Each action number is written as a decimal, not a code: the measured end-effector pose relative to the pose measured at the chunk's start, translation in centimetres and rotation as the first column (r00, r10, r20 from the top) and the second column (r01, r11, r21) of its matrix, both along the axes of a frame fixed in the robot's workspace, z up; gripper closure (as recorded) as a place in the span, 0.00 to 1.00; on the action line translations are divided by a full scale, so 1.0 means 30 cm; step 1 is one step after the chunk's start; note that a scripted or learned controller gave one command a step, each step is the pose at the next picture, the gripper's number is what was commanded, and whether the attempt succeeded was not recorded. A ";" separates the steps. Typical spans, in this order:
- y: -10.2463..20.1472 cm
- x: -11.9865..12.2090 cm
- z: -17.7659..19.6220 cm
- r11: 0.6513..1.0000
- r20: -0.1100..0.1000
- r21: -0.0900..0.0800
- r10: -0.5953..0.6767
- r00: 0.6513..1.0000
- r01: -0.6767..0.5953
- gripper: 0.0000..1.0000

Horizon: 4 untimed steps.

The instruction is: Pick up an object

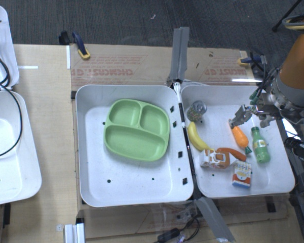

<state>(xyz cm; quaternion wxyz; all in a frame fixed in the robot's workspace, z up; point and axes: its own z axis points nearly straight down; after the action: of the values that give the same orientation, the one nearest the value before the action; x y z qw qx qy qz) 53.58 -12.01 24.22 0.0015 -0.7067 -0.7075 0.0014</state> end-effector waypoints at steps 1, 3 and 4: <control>0.131 -0.017 -0.086 1.000 0.001 0.000 -0.018 1.000 0.018 0.00; -0.185 0.000 -0.505 0.998 0.001 0.014 0.066 0.998 -0.066 0.00; -0.196 -0.002 -0.474 0.998 0.002 0.007 0.060 0.998 -0.060 1.00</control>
<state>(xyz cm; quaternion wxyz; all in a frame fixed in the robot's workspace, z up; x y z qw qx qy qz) 53.53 -17.89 9.99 0.0031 -0.6852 -0.7284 -0.0017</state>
